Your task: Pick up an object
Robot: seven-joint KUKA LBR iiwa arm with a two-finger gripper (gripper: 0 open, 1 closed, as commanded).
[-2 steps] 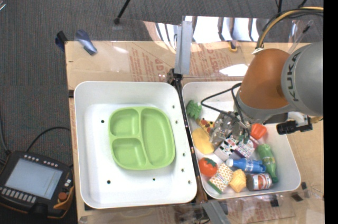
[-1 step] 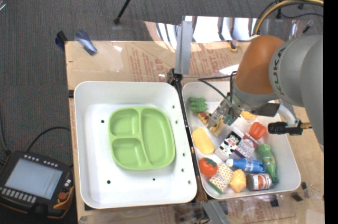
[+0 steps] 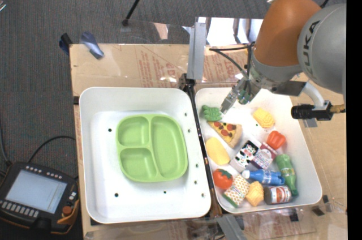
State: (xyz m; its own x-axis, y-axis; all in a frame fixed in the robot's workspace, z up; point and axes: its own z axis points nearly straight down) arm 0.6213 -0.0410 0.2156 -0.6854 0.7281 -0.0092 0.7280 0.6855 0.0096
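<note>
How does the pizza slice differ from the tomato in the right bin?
The pizza slice is a flat wedge, tan with red topping; the tomato is round and red with a green top. The pizza slice lies near the bin's upper left, close below the end effector; the tomato sits at the lower left, far from it. Both are small toy foods.

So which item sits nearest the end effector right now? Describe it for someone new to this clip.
Look in the right bin, at its upper left corner beside the divider. Just below the end effector lies a small green leafy toy. It is the sole green piece there, directly above the pizza slice.
</note>
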